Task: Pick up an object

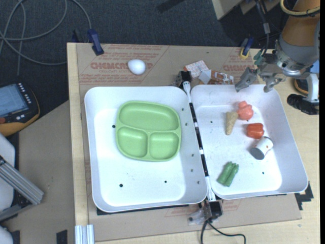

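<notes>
My gripper (253, 84) hangs over the far edge of the right bin (284, 182), its two fingers spread apart with nothing between them. Below it in that bin lie a pink-orange lumpy toy (245, 110), a tan cone-shaped piece (231, 122), a red pepper-like toy (255, 130), a small white and grey cup (261, 148) on its side, and a green ridged piece (228, 174). All of these lie apart from the gripper.
The left bin (101, 187) holds a green three-compartment plate (149, 130). On the cardboard behind the bins sit a white egg-like ball (136, 66) and some small packets (203, 73). Blue clamps (94, 41) grip the board's far edge.
</notes>
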